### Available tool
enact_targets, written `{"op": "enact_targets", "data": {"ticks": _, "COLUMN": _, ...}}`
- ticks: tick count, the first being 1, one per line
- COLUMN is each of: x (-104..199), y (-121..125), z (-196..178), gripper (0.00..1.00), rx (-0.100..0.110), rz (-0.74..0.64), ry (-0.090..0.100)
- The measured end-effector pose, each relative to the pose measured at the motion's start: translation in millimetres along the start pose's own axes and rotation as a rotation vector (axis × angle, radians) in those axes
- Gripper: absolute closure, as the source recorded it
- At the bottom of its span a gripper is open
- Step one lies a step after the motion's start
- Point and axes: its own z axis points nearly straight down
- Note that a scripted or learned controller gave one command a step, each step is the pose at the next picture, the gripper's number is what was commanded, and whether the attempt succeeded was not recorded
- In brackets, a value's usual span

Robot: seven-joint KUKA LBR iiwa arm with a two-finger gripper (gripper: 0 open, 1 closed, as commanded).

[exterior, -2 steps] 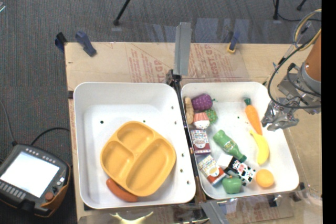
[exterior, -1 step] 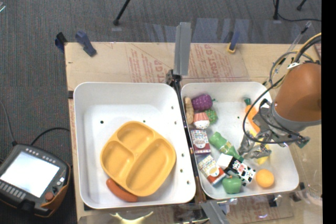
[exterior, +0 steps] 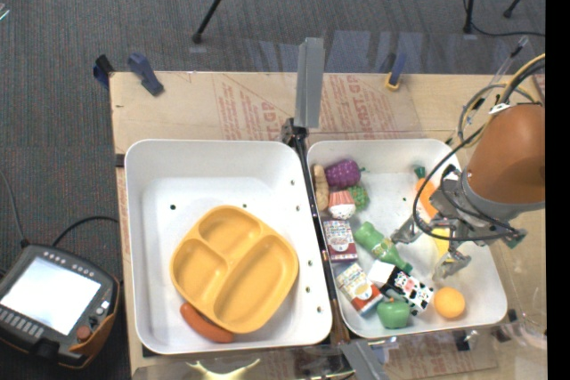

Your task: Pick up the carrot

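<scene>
camera view: the carrot [exterior: 426,191], smooth orange with a green tip, lies by the right bin's [exterior: 392,149] far right wall, partly under the arm. the gripper [exterior: 434,252] hangs over that bin with metal fingers spread, nothing between them. a round orange ball [exterior: 449,303] sits near the front corner. the left bin holds a glossy yellow divided plate [exterior: 233,267].

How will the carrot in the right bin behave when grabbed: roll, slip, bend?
The carrot looks like a smooth plastic toy, so probably stiff and light. Its rounded, tapering shape may slip from a pinch or roll if nudged. The arm hides part of it, so this is tentative.
</scene>
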Motion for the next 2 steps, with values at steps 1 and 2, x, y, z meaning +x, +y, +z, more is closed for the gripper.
{"op": "enact_targets", "data": {"ticks": 1, "x": -51.9, "y": -10.7, "z": 3.8, "gripper": 0.0, "rx": 0.002, "rz": 0.037, "ry": -0.003}}
{"op": "enact_targets", "data": {"ticks": 2, "x": -40.7, "y": -17.9, "z": 3.7, "gripper": 0.0, "rx": 0.002, "rz": 0.153, "ry": -0.001}}
